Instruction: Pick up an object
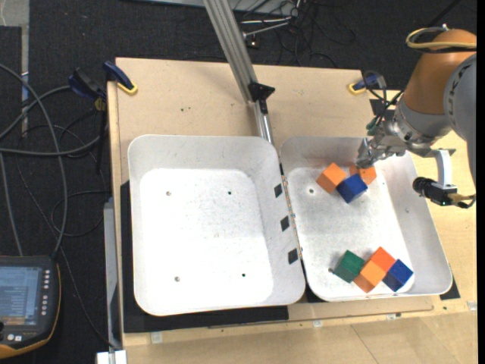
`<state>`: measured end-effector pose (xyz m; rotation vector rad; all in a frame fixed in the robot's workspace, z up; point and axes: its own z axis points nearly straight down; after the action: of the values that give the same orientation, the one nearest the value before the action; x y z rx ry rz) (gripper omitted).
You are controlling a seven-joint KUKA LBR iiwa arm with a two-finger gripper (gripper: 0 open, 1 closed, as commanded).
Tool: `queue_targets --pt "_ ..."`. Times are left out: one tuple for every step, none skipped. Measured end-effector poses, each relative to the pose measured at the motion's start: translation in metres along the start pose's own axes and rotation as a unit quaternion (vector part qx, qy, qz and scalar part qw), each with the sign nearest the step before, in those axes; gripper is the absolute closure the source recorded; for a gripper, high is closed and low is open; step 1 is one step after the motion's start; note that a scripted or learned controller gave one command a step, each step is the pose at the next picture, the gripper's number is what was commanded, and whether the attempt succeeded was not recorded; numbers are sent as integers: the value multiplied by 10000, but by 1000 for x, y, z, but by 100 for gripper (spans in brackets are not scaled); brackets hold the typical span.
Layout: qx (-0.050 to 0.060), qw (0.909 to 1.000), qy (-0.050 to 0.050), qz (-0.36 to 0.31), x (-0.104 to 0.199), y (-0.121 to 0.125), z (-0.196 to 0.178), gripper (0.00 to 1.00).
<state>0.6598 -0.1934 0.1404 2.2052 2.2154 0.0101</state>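
In the right bin (424,226), near its far side, an orange block (330,177) lies against a blue block (352,188), with a smaller orange block (367,174) just behind them. My gripper (367,158) hangs over that small orange block at the bin's far right; the wrist hides its fingers. At the bin's near edge a green block (349,265), an orange block (375,268) and a blue block (397,274) sit packed in a row.
The left bin (151,158) stands beside the right one, with a dark divider strip between them. A slanted metal pole (235,44) crosses the back of the bench. Clamps sit at the board's far corners, cables on the left.
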Motion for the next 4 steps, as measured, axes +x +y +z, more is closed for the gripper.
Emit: queue_targets --pt "35 10000 15 18 -10 4 -58 100" --pt "43 10000 20 9 -10 6 -99 100" --pt "92 10000 31 9 -9 6 -59 100" --pt "86 10000 41 -12 48 -16 -62 100"
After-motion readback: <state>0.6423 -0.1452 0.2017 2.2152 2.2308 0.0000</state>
